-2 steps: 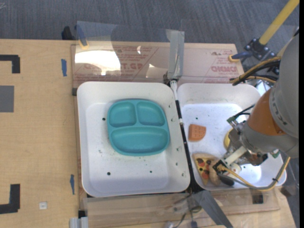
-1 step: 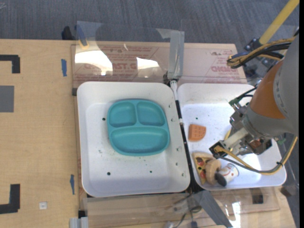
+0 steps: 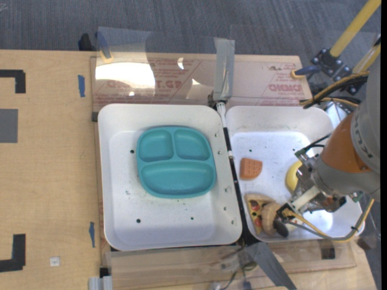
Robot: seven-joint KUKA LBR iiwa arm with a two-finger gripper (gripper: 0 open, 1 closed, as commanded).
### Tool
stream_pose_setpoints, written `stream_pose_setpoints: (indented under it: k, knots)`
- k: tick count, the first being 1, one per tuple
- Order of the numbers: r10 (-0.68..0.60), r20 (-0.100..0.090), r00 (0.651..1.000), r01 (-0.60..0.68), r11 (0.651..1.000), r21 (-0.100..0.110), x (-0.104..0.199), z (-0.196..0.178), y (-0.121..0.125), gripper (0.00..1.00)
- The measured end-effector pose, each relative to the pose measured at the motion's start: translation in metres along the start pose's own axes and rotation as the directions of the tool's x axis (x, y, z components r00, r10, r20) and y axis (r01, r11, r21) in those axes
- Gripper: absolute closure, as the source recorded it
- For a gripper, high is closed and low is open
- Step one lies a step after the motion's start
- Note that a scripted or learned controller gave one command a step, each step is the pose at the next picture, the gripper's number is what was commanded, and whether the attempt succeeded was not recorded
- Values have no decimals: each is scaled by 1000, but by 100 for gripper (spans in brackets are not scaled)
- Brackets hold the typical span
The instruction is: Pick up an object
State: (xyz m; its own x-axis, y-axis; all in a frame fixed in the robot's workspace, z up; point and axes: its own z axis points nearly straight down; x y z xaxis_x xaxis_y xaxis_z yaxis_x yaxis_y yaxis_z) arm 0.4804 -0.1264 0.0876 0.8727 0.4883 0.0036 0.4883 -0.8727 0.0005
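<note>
Where carpet (image 3: 181,5) ends, wooden bench (image 3: 42,180), white bins (image 3: 115,132)

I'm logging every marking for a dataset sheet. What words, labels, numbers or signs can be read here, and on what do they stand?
Red print on the cardboard sheet behind the bins, right end: letters too blurred to read.
Red print on the same sheet's left part, under the clear plastic: washed out by glare, unreadable.
Teal divided plate, orange piece, white bins: no text visible.
</note>
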Motion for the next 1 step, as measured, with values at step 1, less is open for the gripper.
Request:
stream_pose_setpoints:
  k: [1]
  knots:
    - [74, 0, 997, -74, 997, 2, 22, -98, -37, 100]
